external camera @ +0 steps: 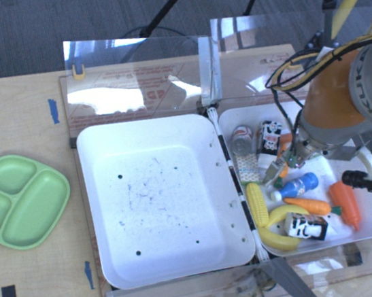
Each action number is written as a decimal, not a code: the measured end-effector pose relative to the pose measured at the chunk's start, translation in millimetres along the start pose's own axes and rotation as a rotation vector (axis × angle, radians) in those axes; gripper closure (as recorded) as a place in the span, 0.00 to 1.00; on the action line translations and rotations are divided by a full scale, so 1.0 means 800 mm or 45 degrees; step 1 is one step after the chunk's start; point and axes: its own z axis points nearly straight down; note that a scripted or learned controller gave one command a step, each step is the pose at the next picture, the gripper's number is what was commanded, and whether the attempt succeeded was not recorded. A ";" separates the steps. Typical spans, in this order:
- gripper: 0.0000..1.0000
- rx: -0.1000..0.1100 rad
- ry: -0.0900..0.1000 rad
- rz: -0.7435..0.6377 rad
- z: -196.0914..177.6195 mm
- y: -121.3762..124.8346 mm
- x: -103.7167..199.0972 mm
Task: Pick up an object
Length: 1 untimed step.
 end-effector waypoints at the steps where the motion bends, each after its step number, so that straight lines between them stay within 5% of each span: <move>1: 1.00 -0.001 0.006 -0.002 -0.009 0.003 0.003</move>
